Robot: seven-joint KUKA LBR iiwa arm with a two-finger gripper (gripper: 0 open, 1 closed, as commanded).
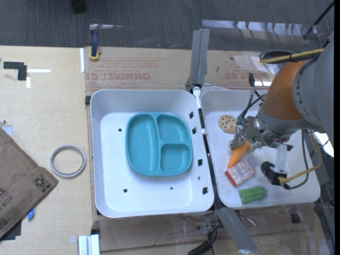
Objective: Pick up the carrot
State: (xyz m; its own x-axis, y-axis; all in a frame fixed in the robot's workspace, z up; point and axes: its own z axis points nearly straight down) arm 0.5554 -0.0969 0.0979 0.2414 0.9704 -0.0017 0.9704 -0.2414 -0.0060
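gripper (243,142) pinching carrot (237,155) top; cardboard (139,69) print reads reversed "chemcat".

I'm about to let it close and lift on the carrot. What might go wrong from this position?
The gripper sits at the carrot's upper end, so a grasp there may be off-centre and the carrot could swing or slip. The red packet touches the carrot's lower tip and might get dragged along. The cookie lies close by and could be nudged.
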